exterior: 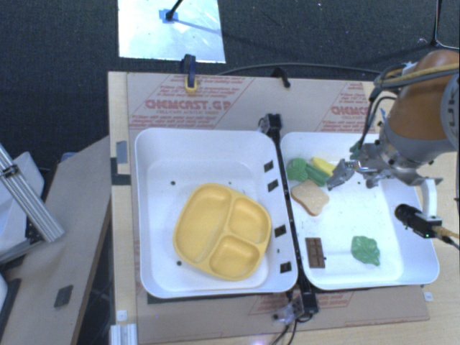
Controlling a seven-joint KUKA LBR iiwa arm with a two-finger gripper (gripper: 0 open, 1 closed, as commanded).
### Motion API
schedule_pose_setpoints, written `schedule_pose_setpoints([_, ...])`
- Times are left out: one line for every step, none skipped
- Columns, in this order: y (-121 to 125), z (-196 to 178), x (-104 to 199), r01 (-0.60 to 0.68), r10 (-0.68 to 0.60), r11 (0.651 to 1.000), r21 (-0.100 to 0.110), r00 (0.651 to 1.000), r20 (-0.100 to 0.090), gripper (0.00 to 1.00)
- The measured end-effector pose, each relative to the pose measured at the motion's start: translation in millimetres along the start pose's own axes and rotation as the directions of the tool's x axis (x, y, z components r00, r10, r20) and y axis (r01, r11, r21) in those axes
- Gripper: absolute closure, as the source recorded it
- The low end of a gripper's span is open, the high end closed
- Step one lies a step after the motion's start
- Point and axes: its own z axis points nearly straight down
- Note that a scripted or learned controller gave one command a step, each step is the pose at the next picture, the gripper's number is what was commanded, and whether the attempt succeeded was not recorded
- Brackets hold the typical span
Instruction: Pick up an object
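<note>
Gripper [343,174] over right bin [410,275], upper part, jaws slightly apart with nothing between them. Tips sit just right of the bread slice [310,197] and beside the yellow piece [323,166] and green piece [297,169]; can't tell if touching. Brown chocolate bar [315,252] and green leafy item [365,250] lie nearer the front. Yellow divided tray [223,231] in left bin [154,214]

Right white bin [410,275]: open floor through the centre and upper right. Clutter crowds its upper-left corner: green leafy toy [297,169], yellow piece [323,166], tan bread slice [310,198]. Brown chocolate bar [315,252] and green lettuce piece [365,250] sit along the lower part. Left white bin [154,192]: yellow divided tray [223,230] takes the middle; upper strip bare.
</note>
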Motion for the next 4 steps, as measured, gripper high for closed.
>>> schedule_pose_setpoints([2.9, -7.0, 0.2, 0.002, -0.002, 1.0, -0.013, 1.0, 0.001, 0.0])
schedule_pose_setpoints([12.9, 42.3, 4.8, 0.004, -0.004, 1.0, -0.011, 1.0, 0.001, 0.0])
schedule_pose_setpoints([10.8, 103.0, -0.7, 0.0, 0.0, 1.0, -0.009, 1.0, 0.001, 0.0])
schedule_pose_setpoints([13.3, 106.5, -1.1, 0.0, 0.0, 1.0, -0.016, 1.0, 0.001, 0.0])
